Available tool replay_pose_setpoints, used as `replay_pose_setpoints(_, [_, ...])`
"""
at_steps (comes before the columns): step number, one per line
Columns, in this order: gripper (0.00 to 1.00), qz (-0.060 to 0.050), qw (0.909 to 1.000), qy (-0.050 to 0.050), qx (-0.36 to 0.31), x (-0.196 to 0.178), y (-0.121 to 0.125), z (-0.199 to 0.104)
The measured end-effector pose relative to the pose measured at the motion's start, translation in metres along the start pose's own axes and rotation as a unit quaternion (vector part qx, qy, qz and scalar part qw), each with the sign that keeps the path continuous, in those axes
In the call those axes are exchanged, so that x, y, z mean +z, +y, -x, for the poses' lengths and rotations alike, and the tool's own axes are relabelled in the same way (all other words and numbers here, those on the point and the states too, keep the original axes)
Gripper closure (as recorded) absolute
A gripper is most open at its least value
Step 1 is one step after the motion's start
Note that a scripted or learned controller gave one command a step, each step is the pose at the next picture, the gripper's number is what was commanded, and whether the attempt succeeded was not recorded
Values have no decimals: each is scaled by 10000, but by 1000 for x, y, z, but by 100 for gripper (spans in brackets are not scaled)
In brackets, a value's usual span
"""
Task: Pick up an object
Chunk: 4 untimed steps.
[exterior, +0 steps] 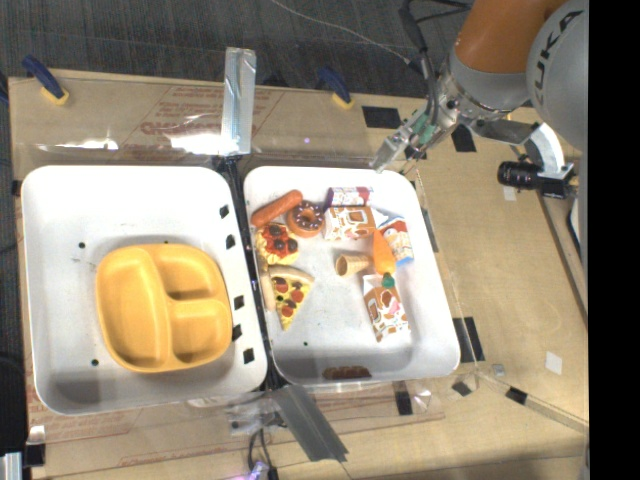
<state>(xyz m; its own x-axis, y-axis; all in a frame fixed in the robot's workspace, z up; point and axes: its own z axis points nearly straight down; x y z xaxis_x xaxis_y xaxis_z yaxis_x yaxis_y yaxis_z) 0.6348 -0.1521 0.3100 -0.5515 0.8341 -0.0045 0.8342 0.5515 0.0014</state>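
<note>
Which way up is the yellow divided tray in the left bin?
Right side up. The yellow divided tray lies flat on the floor of the left bin, its three compartments facing up and holding nothing.

Tan wooden bench (pixel 520 308) (blue clamps (pixel 45 78) along it) against dark carpet (pixel 120 13)

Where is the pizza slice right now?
In the camera view, the pizza slice lies in the right bin, near its left wall, just below the hot dog and doughnut cluster.
</note>
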Motion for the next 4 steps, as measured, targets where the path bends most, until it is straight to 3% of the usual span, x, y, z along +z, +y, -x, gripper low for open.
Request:
replay_pose_setpoints(1, [100, -18, 9996, 38, -286, 41, 52, -39])
replay_pose_setpoints(3, [100, -15, 9994, 6, -359, 18, 55, -39])
replay_pose_setpoints(4, [100, -5, 9904, 3, -1382, -4, 5, 12])
